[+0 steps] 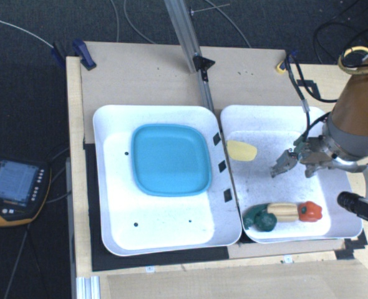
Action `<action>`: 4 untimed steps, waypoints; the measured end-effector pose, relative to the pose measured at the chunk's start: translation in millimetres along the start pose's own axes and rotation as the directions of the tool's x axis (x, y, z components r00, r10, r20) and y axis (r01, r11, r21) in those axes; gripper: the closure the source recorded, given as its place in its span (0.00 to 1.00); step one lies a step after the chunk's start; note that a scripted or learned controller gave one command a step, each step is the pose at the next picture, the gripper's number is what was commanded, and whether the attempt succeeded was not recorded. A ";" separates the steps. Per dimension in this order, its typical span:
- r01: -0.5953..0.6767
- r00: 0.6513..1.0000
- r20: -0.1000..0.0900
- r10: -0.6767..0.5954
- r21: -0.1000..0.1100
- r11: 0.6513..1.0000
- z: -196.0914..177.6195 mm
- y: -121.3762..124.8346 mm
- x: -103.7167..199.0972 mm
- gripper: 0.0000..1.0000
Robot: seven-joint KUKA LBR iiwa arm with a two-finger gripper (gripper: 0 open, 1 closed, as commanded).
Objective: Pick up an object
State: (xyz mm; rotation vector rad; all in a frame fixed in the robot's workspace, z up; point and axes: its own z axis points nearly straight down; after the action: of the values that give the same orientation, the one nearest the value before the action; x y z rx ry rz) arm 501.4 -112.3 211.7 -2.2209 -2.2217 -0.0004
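A: Gripper [298,167] first: hanging over the floor of the right bin [268,120], fingers [284,165] spread apart, nothing between them.

B: Open and holding nothing, then. Anything close to it?

A: Just to the view's left of the gripper and a little farther back, a pale yellow piece [241,150], lying flat on the bin floor, apart from the fingertips.

B: And nearer the camera than the gripper?

A: A row of three along the bin's front wall: a dark green lump [261,218], a tan wooden cylinder [282,212] lying on its side, a red piece [309,211]. Green touching tan, tan touching red. All well below the gripper in the view, none touching it.

B: Farther left of the gripper?

A: Beyond the wall between the bins, the left bin [112,167] with a blue square plate [171,159] lying flat inside. Past the bench's edge, much farther left, a handheld pendant [12,189] on the dark floor.

B: Behind the gripper?

A: Grey wrist and orange band [358,98], reaching in from the view's right.
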 end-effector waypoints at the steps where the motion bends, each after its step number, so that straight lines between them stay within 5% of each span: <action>1: -0.001 1.000 0.000 0.001 0.004 1.000 58.4 4.9 -4.9 0.00; 2: 0.000 1.000 0.000 0.000 0.005 1.000 110.7 3.7 -4.7 0.00; 3: 0.000 1.000 0.000 0.000 -0.001 1.000 97.9 5.2 -4.7 1.00; 4: 0.001 1.000 0.001 -0.001 -0.005 1.000 45.6 7.9 1.0 1.00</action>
State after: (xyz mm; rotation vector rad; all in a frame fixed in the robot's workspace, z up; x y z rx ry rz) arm 509.3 -111.3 166.1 -2.2229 -2.2252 -0.0049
